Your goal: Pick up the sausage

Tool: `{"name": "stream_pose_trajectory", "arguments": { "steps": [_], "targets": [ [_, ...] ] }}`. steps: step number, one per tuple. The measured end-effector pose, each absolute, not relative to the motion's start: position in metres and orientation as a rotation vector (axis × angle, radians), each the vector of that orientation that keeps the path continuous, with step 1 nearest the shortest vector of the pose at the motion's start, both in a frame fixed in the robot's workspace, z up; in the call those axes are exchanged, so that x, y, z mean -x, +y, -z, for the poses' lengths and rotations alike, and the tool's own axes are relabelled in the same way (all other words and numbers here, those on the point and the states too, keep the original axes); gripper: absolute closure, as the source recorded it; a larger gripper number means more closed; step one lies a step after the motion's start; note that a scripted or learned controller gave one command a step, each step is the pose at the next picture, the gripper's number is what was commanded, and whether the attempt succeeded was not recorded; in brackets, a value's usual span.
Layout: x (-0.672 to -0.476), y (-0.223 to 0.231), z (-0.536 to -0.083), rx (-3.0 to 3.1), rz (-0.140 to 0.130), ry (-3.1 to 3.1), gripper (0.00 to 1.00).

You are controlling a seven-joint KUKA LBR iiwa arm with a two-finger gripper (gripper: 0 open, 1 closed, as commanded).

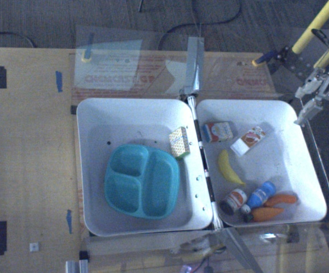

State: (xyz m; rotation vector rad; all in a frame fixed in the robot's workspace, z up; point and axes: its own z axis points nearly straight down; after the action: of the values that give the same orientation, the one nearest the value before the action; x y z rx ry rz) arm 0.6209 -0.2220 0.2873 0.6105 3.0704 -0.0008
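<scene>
The sausage (282, 198) is a short orange-red piece lying in the near right corner of the right bin (306, 169). Just in front of it lies a similar orange piece that looks like a carrot (267, 213). A blue bottle (259, 195) touches both on their left. My gripper (313, 98) hangs at the far right, over the right bin's far right corner, well away from the sausage. Nothing is seen in it.
The right bin also holds a banana (230, 168), a can (234, 200), a red-and-white carton (218, 131) and a small white box (248, 139). In the left bin (96, 124) are a teal divided plate (142, 181) and a checkered box (179, 141).
</scene>
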Motion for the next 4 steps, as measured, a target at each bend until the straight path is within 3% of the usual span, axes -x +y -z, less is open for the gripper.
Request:
{"name": "stream_pose_trajectory", "arguments": {
  "steps": [1, 2, 3, 4],
  "targets": [
    [-0.602, -0.222, -0.175, -0.731, -0.001, 3.048, 0.0],
    [-0.633, -0.22, -0.167, -0.436, 0.001, 3.101, 0.0],
    [-0.535, -0.218, -0.112, -0.507, -0.001, 3.095, 0.0],
    [-0.493, -0.174, -0.089, -1.098, 0.0, 2.931, 0.0]
  ]
}}
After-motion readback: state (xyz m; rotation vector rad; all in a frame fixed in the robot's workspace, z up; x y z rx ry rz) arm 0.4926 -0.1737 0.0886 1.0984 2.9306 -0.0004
